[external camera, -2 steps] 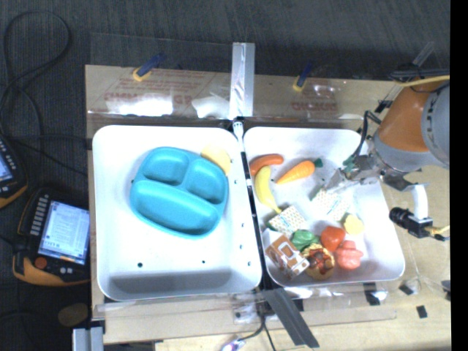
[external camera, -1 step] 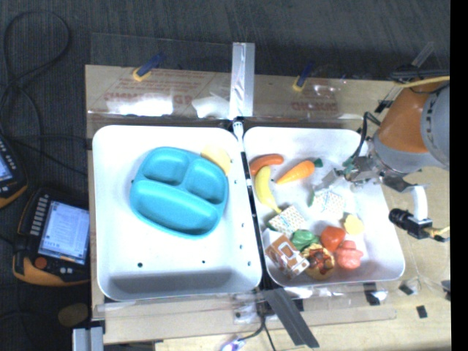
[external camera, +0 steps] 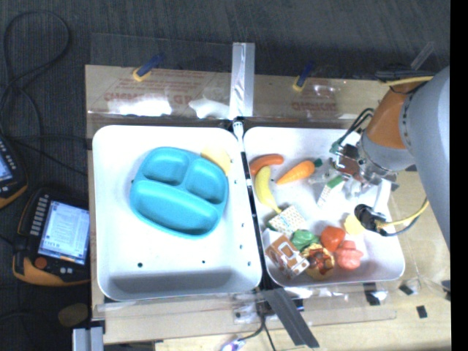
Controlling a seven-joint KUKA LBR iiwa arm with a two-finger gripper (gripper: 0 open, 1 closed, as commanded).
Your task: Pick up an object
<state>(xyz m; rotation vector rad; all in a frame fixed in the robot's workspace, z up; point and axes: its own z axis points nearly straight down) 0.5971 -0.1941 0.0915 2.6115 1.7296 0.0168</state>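
Observation:
The right bin (external camera: 391,265) holds several toy foods. An orange carrot (external camera: 296,172), a red-brown sausage (external camera: 265,161) and a yellow banana (external camera: 263,187) lie in its upper left. A checked cracker (external camera: 287,218), a green piece (external camera: 301,237), a red tomato (external camera: 333,237), a pink-red piece (external camera: 349,255) and a brown printed packet (external camera: 285,255) crowd the lower part. My gripper (external camera: 338,178) is low in the bin's upper right, just right of the carrot's green tip, over a small white and green thing (external camera: 328,188). Whether it grips anything is hidden.
The left bin (external camera: 110,262) bears a blue divided plate (external camera: 179,189), with a yellow piece (external camera: 216,158) at the plate's upper right. The arm's orange band (external camera: 385,126) and grey body cover the right bin's upper right corner. A yellow cable (external camera: 404,224) loops near that bin's right wall.

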